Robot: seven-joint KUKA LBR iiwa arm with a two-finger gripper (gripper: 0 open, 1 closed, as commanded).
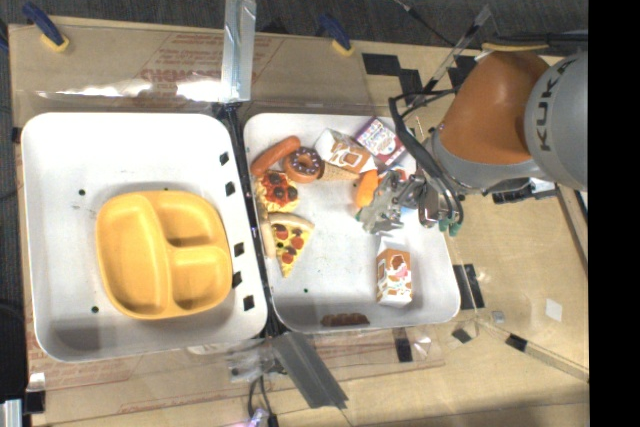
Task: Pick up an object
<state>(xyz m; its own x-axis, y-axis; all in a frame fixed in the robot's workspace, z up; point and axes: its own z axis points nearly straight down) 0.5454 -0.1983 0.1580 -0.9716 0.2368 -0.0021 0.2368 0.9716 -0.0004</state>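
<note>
Two white bins (pixel 60 145) sit on cardboard. "KUKA" reads on the arm (pixel 560 115). Whether the gripper (pixel 385 210) grips anything, I cannot tell; an orange piece (pixel 366 187) touches it, a carton (pixel 394 276) just below.

Lettering on me

My grey arm casing (pixel 560 130) bears black letters "KU", cut off at the frame edge. Faint red print on the cardboard sheet (pixel 190 55) is too blurred to read.

glossy yellow plastic tray (pixel 160 253), smooth white plastic bins (pixel 60 155)
</note>
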